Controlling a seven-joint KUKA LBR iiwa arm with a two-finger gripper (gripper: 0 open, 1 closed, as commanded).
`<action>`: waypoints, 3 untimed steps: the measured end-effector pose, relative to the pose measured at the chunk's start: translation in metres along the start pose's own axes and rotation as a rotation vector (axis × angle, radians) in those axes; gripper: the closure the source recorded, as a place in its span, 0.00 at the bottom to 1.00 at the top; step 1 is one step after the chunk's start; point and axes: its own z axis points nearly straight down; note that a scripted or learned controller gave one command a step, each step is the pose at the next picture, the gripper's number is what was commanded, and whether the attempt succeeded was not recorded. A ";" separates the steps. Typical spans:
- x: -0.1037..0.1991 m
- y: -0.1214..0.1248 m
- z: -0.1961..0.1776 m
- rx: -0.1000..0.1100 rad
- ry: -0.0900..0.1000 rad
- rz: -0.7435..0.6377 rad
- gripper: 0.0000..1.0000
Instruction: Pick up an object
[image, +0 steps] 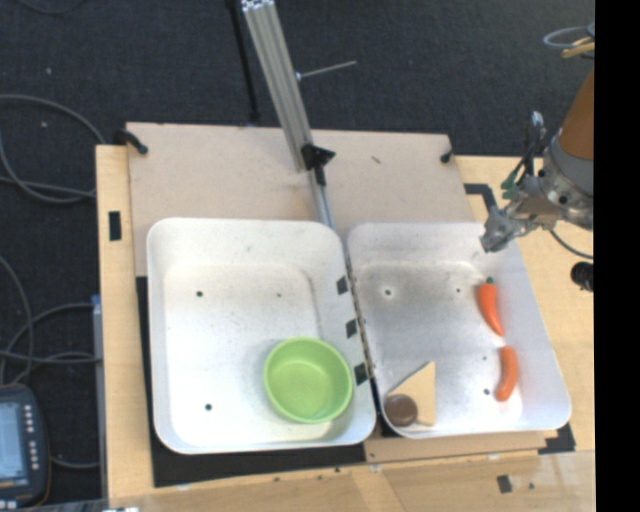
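The nearest thing to grab looks like the upper orange piece (488, 307), a small carrot-shaped toy that lies flat by the right side of the right bin (420, 260). A second orange piece (507, 373) lies a bit nearer to us on the same side, apart from the first one. Neither one is lifted, so nothing has been picked up yet.

The gripper (495, 238) hangs over the far right corner of that bin, just beyond the upper orange piece and not touching it. It is small and a bit blurry here, so I cannot tell if it is apart or together. I see nothing in it.

At the near edge of the right bin lies a tan wedge (422, 392) with a little brown round thing (401, 409) touching it. The left bin (200, 270) holds 1 green bowl (308, 379) near its near right corner.

So the job is just starting, I think. The arm is close to a target, but it has yet to go down, close on something and lift it. All 5 things sit on the bin floors.
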 end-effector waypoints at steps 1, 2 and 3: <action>0.048 -0.018 0.003 0.003 0.000 -0.001 1.00; 0.094 -0.026 -0.001 0.003 0.001 -0.002 1.00; 0.149 -0.038 0.013 0.004 0.001 -0.001 1.00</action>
